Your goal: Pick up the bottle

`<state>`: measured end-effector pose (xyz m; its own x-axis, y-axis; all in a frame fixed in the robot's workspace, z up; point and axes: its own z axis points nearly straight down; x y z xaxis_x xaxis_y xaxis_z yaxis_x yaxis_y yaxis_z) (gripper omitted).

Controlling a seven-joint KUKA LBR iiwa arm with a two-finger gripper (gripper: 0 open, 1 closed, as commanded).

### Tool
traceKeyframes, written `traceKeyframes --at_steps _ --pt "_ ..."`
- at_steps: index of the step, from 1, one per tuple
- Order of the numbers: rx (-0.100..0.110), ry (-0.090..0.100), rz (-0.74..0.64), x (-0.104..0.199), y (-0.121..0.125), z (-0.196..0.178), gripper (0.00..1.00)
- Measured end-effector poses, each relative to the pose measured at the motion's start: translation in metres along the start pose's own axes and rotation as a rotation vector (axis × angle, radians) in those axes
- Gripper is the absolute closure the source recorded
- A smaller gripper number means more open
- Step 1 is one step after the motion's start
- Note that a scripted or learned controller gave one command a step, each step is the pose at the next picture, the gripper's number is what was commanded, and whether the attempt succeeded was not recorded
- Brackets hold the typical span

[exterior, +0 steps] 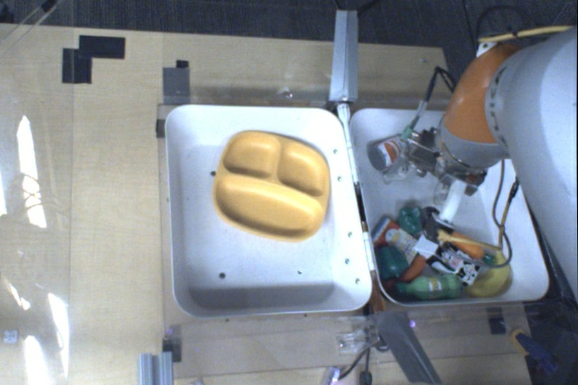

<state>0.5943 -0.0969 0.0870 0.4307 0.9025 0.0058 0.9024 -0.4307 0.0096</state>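
A small clear cylinder with a brownish-red end (pixel 385 154), which looks like the bottle, lies in the upper left of the right bin (pixel 533 284). My gripper (pixel 414 155) is right beside it on its right, touching or nearly touching it; whether it holds the cylinder cannot be made out. The grey arm with its orange band (pixel 470 107) reaches in from the right over the bin's upper half. A white part with a dark tip (pixel 446 204) hangs down from the wrist toward the pile below.
A heap of small items fills the right bin's front: green pieces (pixel 424 286), an orange stick (pixel 465 240), a yellow banana shape (pixel 492 279). A large yellow bread-like block (pixel 271 184) sits in the left bin (pixel 190 284). A metal divider (pixel 346 58) runs between the bins.
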Motion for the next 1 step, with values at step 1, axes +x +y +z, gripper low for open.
traceKeyframes --at_steps 1 --pt "0.011 -0.006 0.046 -0.0184 -0.0264 -0.0332 0.0"
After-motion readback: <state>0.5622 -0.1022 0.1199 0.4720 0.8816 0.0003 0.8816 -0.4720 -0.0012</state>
